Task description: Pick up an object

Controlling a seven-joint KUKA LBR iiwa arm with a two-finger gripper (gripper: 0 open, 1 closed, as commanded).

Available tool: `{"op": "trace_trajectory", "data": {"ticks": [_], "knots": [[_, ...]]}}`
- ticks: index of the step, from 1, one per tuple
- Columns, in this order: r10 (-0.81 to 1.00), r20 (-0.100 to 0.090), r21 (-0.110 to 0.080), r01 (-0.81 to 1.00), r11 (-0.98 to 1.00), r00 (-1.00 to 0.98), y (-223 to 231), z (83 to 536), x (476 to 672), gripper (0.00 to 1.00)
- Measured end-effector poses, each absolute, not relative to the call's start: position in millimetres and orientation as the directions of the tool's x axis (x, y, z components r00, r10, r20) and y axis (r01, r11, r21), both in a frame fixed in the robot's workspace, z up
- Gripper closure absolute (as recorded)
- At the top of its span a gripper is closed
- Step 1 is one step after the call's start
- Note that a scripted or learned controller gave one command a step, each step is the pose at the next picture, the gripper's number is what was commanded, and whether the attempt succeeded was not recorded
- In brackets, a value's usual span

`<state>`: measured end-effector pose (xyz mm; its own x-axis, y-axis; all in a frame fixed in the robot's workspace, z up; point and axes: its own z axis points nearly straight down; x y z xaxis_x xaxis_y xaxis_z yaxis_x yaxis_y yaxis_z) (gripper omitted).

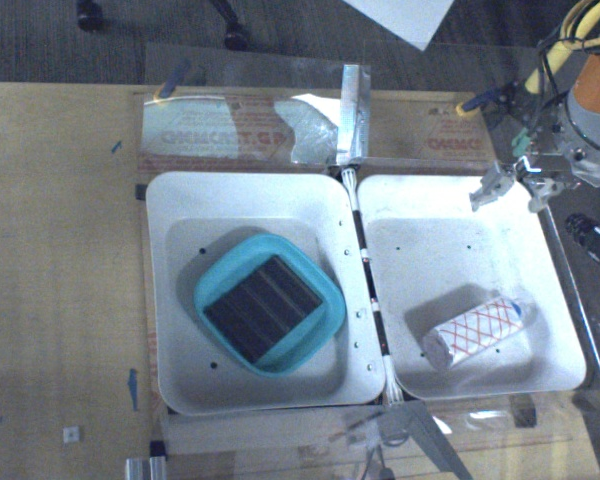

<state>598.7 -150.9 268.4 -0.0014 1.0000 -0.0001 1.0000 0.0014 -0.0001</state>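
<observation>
Over right bin's (460,373) far corner: hand (510,190) spread, holding nothing; wrapped bottle (477,330) well below, near front.

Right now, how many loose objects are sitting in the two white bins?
2. A teal container with a dark ridged top sits in the left bin; a red-and-white patterned bottle lies on its side in the right bin.
</observation>
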Motion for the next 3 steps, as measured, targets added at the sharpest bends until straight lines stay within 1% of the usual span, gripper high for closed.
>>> {"op": "trace_trajectory", "data": {"ticks": [1, 2, 3], "knots": [[0.972, -0.002, 0.004, 0.972, 0.236, -0.236, -73.8, 263.8, 633.0, 0.0], [0.953, -0.001, 0.002, 0.953, 0.304, -0.304, -86.9, 192.8, 589.1, 0.0], [0.957, -0.002, 0.003, 0.957, 0.29, -0.29, -79.0, 185.4, 633.5, 0.0]]}}
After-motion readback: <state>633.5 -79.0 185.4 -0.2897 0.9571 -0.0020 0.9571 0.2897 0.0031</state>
